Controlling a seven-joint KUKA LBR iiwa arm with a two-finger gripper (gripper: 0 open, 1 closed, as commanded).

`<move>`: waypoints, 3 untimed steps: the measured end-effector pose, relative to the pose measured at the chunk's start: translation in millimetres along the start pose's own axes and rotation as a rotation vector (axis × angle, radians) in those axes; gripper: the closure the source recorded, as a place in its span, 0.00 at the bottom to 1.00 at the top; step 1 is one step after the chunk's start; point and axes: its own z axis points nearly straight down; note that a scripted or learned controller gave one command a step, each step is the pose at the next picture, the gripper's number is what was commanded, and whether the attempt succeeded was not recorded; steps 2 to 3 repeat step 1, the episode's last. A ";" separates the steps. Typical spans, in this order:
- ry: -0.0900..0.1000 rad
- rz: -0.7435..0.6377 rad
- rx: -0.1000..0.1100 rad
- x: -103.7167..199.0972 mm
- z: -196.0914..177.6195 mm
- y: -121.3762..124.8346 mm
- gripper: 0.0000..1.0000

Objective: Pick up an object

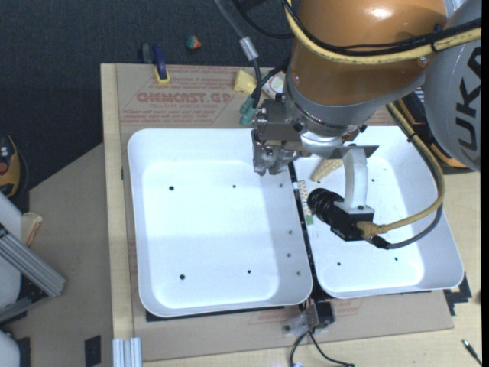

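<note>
The grey arm with its orange band [367, 29] hangs over the seam between the two shallow white plastic bins [206, 235]. The metal two-finger gripper [269, 163] sits low there; its opening cannot be told, and nothing shows in its grasp. A small tan wedge-shaped object [328, 167] lies just right of it, so this looks like the approach: next, centre over that piece.

Arm [359, 44] in from right, gripper [269, 157] low over left bin's [206, 228] upper right corner, beside the divider with right bin [397, 258]. Black cable-fed unit [340, 214] hangs over right bin.

The arm [367, 44] is reaching in from the right, wrist bent downward. The gripper [269, 163] is hanging low.
</note>
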 end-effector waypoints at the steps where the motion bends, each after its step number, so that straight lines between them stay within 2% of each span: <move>1: 0.009 -0.008 -0.018 41.4 -158.2 -13.7 1.00; 3: 0.009 -0.008 -0.018 41.4 -158.2 -13.7 1.00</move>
